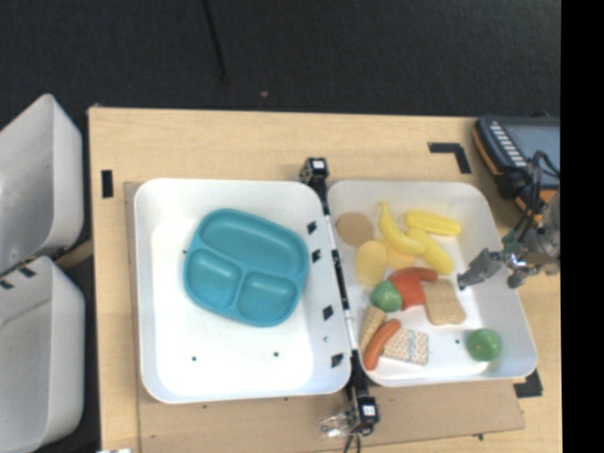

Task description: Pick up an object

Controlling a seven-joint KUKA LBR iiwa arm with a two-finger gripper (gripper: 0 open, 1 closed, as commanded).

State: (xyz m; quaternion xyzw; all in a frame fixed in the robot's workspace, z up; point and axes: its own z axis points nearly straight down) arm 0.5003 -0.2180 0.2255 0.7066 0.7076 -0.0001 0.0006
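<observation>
On the wooden bench (236, 144) two shallow white bins are lying side by side. The left white bin (160, 347) is holding a teal plastic plate with three compartments (245, 267), which is sitting a little above the middle of the bin. The right white bin (510, 352) is holding many toy food pieces: a yellow plastic banana (401, 234), a second yellow curved piece (434, 223) near it, a round tan cookie (355, 226), a pale yellow lemon-like piece (372, 260), a red tomato-like piece (412, 286), a green round vegetable (385, 296) touching the red one, a beige slice of bread (444, 305), an orange sausage (376, 345) beside a patterned cracker square (408, 345), and a green ball (484, 343) lying apart near the lower right corner.

The grey two-finger gripper (477, 270) is reaching in from the right, over the right edge of this bin, just beside the bread slice. Nothing is showing between its fingers; how far they are apart, I cannot tell.
</observation>
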